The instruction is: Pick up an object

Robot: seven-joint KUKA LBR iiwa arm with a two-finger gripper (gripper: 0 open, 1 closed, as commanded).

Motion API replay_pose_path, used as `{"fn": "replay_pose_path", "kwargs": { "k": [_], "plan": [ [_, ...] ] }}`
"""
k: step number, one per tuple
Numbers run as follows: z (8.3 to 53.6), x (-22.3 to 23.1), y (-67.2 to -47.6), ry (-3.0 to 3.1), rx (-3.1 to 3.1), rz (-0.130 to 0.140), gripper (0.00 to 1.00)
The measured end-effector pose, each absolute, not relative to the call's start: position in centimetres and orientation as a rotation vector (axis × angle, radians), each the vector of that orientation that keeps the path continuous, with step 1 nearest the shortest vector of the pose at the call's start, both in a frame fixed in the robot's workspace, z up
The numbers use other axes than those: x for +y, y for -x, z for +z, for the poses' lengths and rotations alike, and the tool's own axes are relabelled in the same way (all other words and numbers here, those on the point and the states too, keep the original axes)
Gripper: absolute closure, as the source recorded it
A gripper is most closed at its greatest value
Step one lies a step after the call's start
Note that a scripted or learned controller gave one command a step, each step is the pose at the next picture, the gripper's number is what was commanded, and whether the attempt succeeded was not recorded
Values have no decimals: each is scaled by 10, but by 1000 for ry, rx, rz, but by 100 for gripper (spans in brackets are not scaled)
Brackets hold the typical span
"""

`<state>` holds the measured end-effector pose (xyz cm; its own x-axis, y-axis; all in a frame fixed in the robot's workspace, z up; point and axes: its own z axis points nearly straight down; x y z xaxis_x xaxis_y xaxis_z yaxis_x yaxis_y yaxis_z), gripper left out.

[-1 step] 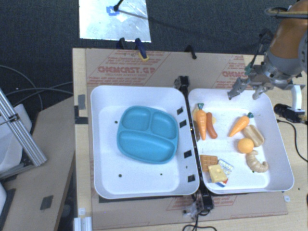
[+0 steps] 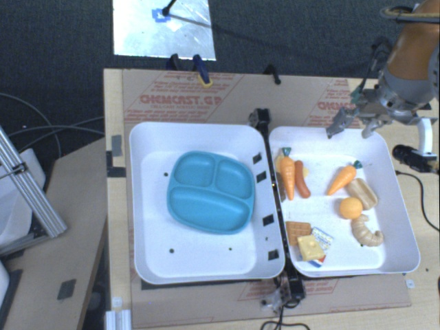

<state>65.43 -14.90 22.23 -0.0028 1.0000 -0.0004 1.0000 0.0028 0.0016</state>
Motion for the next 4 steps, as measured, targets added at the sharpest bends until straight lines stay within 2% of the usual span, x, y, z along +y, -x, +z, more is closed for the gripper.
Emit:
{"fn": "replay_pose_path", "kwargs": {
  "k": [3,4],
  "plan": [
    [82,-159,-655,-2217,2226,-1,0],
    [96,-159,-657,-2212,2223,5,100]
  ]
}}
